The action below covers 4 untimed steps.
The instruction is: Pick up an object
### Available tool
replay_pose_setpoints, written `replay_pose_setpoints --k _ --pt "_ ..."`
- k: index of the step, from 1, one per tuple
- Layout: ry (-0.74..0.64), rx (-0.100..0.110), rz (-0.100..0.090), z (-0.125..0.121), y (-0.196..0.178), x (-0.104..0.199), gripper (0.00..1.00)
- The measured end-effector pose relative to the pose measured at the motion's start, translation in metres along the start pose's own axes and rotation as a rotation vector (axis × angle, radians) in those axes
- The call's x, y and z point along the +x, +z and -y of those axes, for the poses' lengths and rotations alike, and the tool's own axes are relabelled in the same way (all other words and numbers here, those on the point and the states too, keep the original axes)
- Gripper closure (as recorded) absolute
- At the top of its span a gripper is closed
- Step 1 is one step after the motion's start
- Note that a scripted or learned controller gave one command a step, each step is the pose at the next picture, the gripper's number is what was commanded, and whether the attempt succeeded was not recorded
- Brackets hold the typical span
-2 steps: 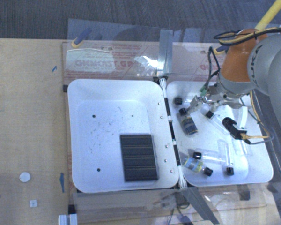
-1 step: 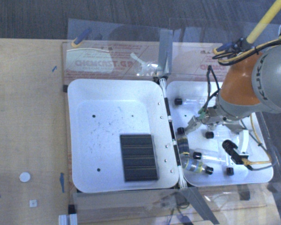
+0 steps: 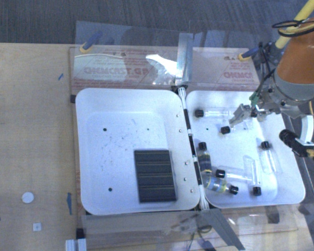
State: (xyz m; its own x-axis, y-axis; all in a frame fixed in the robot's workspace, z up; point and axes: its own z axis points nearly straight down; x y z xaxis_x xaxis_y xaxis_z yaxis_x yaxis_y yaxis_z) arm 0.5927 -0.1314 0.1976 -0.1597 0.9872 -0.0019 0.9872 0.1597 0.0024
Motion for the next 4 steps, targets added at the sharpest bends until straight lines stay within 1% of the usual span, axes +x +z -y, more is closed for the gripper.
replay_pose_setpoints --k 1,2,3,4 --pt "-0.063 -0.005 0.002 -0.034 0.110 -0.014 0.00" --pt "-0.130 0.003 -0.003 0.026 0.074 -0.030 0.00" --pt "-0.189 0.002 -0.002 0.109 0.069 -0.057 0.00" --pt "-0.206 -0.009 0.001 0.085 0.109 -0.027 0.00"
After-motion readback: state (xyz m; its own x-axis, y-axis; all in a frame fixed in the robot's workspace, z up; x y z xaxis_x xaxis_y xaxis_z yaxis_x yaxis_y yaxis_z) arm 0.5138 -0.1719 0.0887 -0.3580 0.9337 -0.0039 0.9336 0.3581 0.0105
